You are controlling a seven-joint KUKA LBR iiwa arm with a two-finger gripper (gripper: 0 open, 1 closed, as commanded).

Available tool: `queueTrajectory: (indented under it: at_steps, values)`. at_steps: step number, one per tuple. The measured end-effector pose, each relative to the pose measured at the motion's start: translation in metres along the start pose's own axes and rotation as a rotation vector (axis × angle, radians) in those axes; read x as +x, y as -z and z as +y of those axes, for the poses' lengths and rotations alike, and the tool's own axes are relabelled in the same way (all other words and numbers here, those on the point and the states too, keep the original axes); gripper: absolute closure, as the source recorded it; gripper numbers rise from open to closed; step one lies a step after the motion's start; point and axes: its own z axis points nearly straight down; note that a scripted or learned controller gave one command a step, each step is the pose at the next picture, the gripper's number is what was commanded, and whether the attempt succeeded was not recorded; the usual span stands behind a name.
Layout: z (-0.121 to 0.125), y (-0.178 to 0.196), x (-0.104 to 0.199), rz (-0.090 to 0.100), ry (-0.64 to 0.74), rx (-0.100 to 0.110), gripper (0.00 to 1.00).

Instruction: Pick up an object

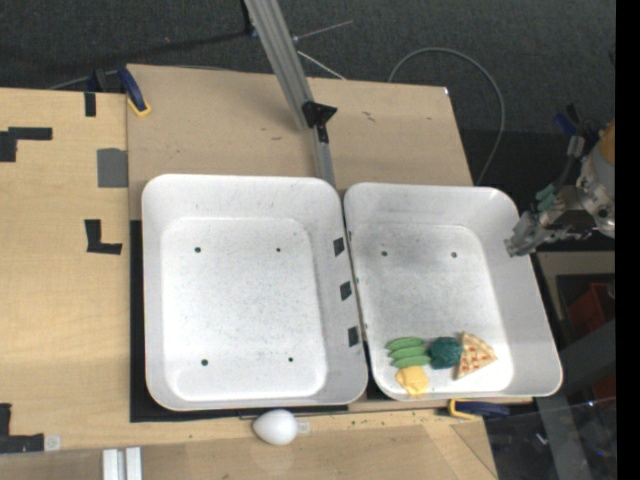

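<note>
End effector point(527, 234) at rt bin point(520, 268) rim, wood bench point(60, 268) beneath.

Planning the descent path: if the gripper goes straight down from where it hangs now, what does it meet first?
Probably the right bin's right rim or sloping wall, not the toy food clustered at its near corner. Gripper height is unclear.

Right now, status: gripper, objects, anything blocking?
Gripper at right bin's right rim, holding nothing visible. Toy pieces clustered in that bin's near corner, untouched. Nothing between gripper and pieces.
</note>
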Motion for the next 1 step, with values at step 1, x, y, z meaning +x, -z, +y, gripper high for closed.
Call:
queueTrajectory:
  at_steps: [1]
  values:
    - [-0.0025,-0.0150,0.0488,0.003,0.003,0.008,1.00]
